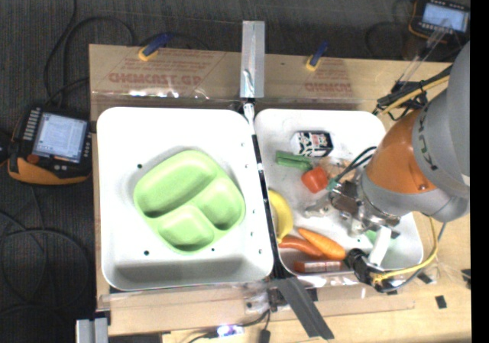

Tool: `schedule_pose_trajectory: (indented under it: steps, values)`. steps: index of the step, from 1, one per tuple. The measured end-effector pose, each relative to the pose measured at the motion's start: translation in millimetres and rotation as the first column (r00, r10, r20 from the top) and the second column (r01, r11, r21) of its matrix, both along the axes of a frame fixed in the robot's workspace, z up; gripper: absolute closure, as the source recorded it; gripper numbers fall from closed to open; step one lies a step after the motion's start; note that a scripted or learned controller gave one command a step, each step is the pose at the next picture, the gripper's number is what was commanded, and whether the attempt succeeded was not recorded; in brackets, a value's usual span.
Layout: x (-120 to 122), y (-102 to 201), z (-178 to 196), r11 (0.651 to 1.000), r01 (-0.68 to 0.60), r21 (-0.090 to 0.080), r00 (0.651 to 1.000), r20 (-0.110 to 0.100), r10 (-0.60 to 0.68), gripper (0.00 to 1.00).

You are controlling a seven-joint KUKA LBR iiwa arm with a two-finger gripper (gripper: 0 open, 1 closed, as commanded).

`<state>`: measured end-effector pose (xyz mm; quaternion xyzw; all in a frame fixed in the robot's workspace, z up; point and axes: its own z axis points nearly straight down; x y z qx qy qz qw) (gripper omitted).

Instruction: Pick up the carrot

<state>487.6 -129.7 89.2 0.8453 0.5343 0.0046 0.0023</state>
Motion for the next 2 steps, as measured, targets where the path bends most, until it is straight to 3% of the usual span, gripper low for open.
schedule_pose_trajectory:
  steps: [1, 2]
  values:
    - [-5.0, 35.5, 56.2, 0.879, -0.476, 0.001, 0.879, -0.014, 0.476, 0.00]
    - [-2.4, 22.8, -0.9, 1.000, 0.005, 0.001, 1.000, -0.006, -0.005, 0.00]
